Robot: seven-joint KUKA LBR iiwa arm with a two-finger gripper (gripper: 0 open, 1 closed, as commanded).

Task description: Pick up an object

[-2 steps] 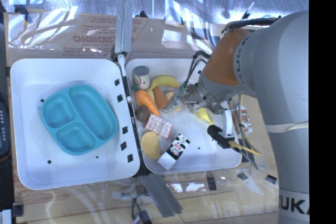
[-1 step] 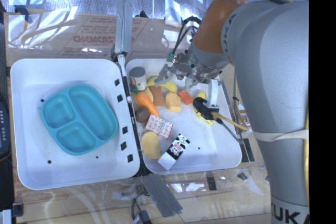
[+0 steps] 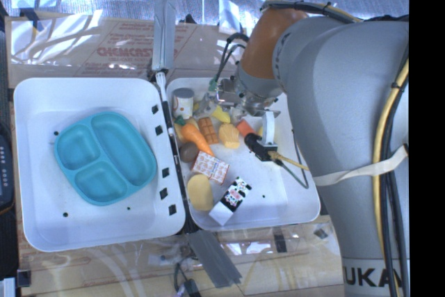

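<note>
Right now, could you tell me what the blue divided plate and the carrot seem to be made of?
Blue divided plate: probably moulded plastic, judging by its smooth, even colour and soft sheen. Carrot: likely toy plastic, uniformly orange and matte; rubber remains possible.

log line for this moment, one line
arm: over right bin | tool: low among toy food | carrot: lying in bin | left bin: blue tray | grasp: unconfirmed

I see two white bins (image 3: 42, 219), left one with a turquoise divided plate (image 3: 104, 156). Right bin: orange carrot (image 3: 197, 139), yellow round piece (image 3: 199, 192), black-and-white cow-spotted carton (image 3: 233, 197), red-and-white checked box (image 3: 210, 166). Arm (image 3: 341, 115) grey, orange band (image 3: 268, 38) above the wrist.
</note>
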